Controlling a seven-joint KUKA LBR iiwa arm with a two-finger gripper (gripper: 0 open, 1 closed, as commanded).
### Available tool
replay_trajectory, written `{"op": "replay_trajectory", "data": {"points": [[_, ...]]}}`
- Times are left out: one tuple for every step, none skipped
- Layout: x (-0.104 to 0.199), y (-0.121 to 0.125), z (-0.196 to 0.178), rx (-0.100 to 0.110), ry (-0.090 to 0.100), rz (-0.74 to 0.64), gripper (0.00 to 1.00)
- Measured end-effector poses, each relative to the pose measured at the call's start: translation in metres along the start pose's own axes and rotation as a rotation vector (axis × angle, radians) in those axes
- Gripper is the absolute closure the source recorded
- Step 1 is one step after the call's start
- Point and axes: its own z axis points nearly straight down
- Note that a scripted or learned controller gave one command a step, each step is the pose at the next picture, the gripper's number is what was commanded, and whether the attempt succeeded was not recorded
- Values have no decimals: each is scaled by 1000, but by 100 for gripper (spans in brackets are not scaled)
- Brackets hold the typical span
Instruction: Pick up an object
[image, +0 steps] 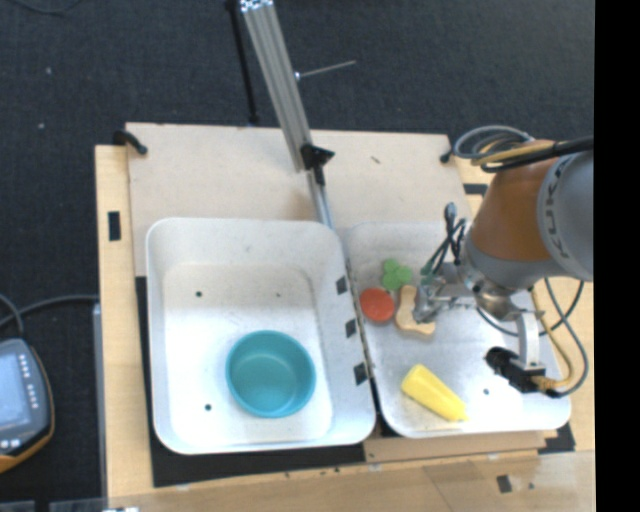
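In the right bin (480, 405), my gripper (428, 304) reaches down from the right, right over a tan, flat object (413, 318). Its tips touch or nearly touch that tan piece. A red round object (377, 305) lies just left of it, and a green object (396, 273) sits behind the red one. A yellow wedge-like object (433, 392) lies nearer the front of the same bin. The arm's orange band (510, 215) rises to the right above the gripper.
The left bin (190, 260) holds a teal bowl (270, 373) near its front. A slanted metal pole (285, 90) stands behind the bins. Cables and a black fitting (515, 368) hang at the right bin's right side. A device (20, 395) sits off the bench at far left.
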Motion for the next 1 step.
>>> {"op": "replay_trajectory", "data": {"points": [[0,1,-61,2,-1,-7,100]]}}
